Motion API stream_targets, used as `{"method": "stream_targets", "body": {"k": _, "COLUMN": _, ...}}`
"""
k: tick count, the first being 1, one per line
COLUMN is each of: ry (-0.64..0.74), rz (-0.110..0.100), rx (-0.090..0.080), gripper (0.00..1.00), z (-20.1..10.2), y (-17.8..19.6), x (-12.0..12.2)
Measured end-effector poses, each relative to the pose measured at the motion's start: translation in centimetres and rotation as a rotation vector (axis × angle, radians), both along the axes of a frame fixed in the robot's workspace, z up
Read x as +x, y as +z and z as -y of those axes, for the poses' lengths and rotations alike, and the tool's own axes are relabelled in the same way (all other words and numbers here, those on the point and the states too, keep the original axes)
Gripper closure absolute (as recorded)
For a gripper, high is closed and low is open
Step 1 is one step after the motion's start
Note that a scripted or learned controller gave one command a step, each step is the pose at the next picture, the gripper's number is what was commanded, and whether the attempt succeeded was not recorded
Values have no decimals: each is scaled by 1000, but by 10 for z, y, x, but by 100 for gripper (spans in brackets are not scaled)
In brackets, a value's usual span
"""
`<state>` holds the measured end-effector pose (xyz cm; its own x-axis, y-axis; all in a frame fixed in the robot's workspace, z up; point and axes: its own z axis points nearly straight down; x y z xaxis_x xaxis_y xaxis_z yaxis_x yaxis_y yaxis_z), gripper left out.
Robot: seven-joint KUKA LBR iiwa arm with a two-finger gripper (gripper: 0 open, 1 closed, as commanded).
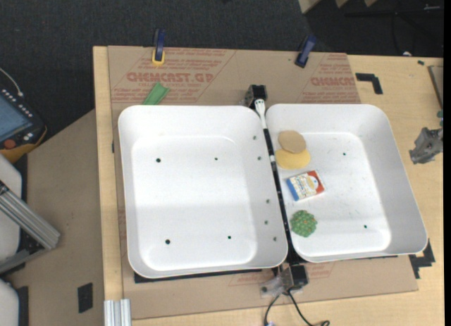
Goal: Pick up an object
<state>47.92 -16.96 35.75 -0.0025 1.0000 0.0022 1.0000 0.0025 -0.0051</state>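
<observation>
Grey gripper (pixel 425 145) at 3 o'clock, just past right bin (pixel 394 177) rim | open or closed? can't tell tbh | green ball (pixel 304 223) sits well apart

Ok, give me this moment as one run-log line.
stage: pre-grasp | right bin: tan disc, yellow disc, blue-red packet, green ball, all near its left wall | held: nothing seen

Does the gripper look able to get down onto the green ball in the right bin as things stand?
Probably yes. The green ball lies apart from the blue-and-red packet, with nothing on top of it; the bin wall close on its left may crowd one finger.
</observation>
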Motion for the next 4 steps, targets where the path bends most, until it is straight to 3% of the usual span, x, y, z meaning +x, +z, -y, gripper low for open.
{"method": "stream_targets", "body": {"k": 1, "ry": 6, "rz": -1, "rx": 2, "gripper": 100, "z": -81, "y": -40, "x": 0}}
{"method": "stream_targets", "body": {"k": 2, "ry": -1, "rz": 8, "rx": -4, "gripper": 100, "z": -75, "y": -27, "x": 1}}
{"method": "stream_targets", "body": {"k": 3, "ry": -9, "rz": 9, "rx": -7, "gripper": 100, "z": -5, "y": -16, "x": 0}}
{"method": "stream_targets", "body": {"k": 4, "ry": -2, "rz": 12, "rx": -7, "gripper": 100, "z": -8, "y": -6, "x": 1}}
